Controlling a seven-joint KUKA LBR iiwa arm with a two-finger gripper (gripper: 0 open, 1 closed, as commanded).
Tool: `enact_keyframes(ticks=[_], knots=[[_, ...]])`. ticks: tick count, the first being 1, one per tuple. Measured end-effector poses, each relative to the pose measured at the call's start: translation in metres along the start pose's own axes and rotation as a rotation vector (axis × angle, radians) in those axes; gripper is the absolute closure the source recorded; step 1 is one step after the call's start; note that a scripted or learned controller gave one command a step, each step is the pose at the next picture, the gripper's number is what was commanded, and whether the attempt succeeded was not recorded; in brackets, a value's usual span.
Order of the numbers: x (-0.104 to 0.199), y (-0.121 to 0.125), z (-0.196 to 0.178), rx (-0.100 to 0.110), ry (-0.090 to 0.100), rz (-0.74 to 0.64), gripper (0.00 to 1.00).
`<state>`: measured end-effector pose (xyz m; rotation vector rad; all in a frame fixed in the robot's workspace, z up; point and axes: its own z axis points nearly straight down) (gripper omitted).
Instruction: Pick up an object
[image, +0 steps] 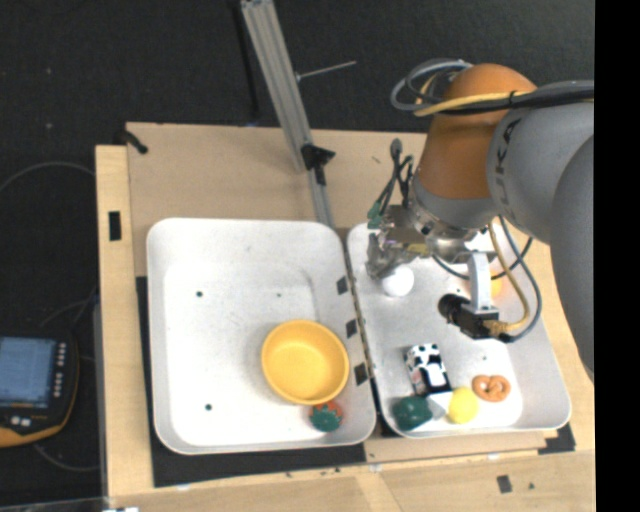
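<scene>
From the overhead cam, your pincer (385, 262) is down in the right bin (535, 380) right by a white ball (398, 282). Can't tell if it's open or closed. Looks like the grab step; you'd want a confirmed grip before lifting.

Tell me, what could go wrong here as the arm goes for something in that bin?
The gripper sits right by the white ball, close to the right bin's left wall. A round ball could roll away when touched, or the gripper might bump that wall. The other items, a black-and-white toy, yellow piece, green piece and pretzel, are crowded together, so a grab there might catch two at once.
</scene>
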<state>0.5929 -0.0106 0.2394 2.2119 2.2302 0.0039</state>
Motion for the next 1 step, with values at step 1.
enact_keyframes(ticks=[1], knots=[[0.0493, 0.0132, 0.0092, 0.000, -0.001, 0.002, 1.00]])
